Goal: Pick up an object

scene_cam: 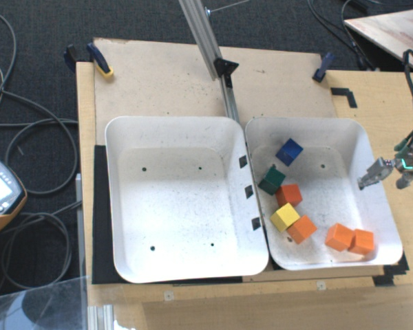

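Wooden bench [158, 81], coloured blocks [287, 216] in right bin [372, 184], gripper [385, 172] at rim

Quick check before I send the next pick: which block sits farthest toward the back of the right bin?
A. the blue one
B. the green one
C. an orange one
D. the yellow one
A. The blue block lies nearest the far wall of the right bin, with the green block just in front of it and the yellow block and the orange ones nearer the front.
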Controlling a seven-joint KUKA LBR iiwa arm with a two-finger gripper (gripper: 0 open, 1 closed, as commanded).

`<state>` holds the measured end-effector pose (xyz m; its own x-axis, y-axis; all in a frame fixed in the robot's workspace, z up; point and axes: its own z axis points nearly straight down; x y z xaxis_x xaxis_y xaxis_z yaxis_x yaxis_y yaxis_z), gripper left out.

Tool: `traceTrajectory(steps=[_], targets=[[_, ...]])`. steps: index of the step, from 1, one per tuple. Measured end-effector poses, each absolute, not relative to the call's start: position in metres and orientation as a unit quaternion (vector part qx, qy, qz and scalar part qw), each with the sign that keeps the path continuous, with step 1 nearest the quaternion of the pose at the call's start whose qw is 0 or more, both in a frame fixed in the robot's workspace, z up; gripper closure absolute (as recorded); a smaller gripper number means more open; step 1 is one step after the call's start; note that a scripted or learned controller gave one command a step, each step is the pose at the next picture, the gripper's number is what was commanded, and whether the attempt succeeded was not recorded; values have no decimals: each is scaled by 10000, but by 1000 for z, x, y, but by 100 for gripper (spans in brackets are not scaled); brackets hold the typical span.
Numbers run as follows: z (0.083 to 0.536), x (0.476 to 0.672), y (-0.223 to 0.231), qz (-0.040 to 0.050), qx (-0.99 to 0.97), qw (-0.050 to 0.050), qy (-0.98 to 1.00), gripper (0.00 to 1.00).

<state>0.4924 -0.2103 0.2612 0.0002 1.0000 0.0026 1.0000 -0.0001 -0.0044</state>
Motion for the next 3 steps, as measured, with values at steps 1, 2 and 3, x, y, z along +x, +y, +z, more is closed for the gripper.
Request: traceTrajectory(steps=[1, 2, 3], targets=[[263, 493, -210, -3, -7068, 5, -7074, 0], [200, 494, -210, 13, -7072, 38, -7070, 0], [136, 494, -211, 12, -7073, 41, -7069, 0]])
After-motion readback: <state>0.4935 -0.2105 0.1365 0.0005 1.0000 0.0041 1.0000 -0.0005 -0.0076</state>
